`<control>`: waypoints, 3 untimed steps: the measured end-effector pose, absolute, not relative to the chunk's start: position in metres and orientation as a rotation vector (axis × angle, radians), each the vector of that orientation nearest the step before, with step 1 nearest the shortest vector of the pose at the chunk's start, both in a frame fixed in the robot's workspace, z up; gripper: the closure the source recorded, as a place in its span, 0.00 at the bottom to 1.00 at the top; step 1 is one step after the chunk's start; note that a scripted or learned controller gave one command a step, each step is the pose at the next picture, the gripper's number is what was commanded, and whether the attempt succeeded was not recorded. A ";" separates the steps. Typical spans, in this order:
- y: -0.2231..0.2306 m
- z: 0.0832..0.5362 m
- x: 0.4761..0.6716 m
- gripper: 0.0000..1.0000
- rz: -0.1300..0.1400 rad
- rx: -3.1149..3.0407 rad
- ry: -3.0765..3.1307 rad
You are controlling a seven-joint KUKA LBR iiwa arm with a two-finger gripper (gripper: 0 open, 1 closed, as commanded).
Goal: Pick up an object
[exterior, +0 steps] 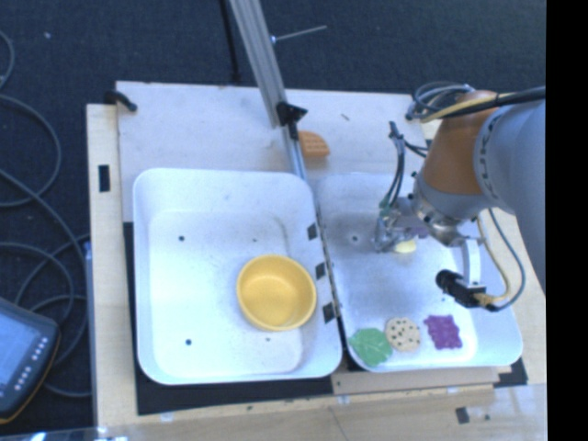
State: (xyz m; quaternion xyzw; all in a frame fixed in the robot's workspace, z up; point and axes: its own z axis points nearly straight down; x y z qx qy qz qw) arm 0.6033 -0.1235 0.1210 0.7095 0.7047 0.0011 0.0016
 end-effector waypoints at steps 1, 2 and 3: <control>-0.119 0.185 0.605 1.00 0.008 2.214 2.220; -0.120 0.205 0.606 1.00 0.005 2.216 2.223; -0.063 0.215 0.594 1.00 0.005 2.213 2.231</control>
